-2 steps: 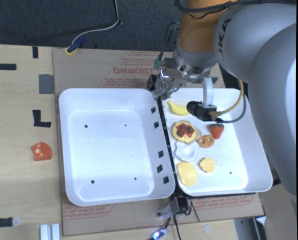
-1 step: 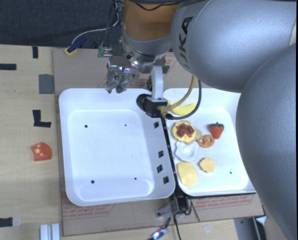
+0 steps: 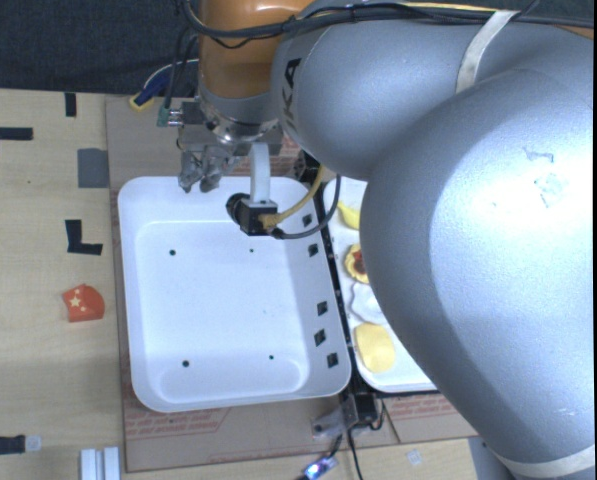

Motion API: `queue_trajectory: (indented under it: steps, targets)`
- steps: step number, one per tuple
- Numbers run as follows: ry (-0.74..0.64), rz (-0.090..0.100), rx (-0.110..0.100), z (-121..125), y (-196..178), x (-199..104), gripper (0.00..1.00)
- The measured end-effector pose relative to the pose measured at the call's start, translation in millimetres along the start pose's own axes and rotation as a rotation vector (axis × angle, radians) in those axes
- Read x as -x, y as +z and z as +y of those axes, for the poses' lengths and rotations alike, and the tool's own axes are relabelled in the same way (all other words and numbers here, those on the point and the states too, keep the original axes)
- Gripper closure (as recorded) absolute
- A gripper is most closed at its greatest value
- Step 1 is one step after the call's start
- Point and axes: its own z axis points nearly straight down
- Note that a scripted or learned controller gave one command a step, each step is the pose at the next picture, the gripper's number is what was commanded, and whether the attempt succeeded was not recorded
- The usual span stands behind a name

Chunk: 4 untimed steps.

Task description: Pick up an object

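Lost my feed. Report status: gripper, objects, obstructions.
Gripper over left bin's far rim, nothing seen between its fingers. Yellow pieces in right bin, mostly hidden by the arm. Red object outside, on bench.

Bright overhead light, glare on the arm (image 3: 478, 218), soft focus throughout

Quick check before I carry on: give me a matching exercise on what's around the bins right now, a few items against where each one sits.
Items:
1. red object
2. gripper
3. yellow object
4. left bin

Places:
A. in the right bin, near its front edge, beside the arm
B. on the bench, left of both bins
C. over the far rim of the left bin
D. on the brown cardboard sheet

Pairs: 1-B, 2-C, 3-A, 4-D
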Motion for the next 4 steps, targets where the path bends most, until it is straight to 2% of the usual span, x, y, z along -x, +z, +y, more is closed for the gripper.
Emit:
queue_trajectory:
  steps: [1, 2, 3, 4]
  targets:
    - [0.0, 0.004, 0.011, 21, -112, -1, 1.0]
    - [-0.001, 0.008, 0.018, 2, -288, -12, 1.0]
    - [0.002, -0.001, -0.006, -57, -235, -12, 1.0]
    - [0.006, 0.001, 0.005, -8, -277, 13, 1.0]
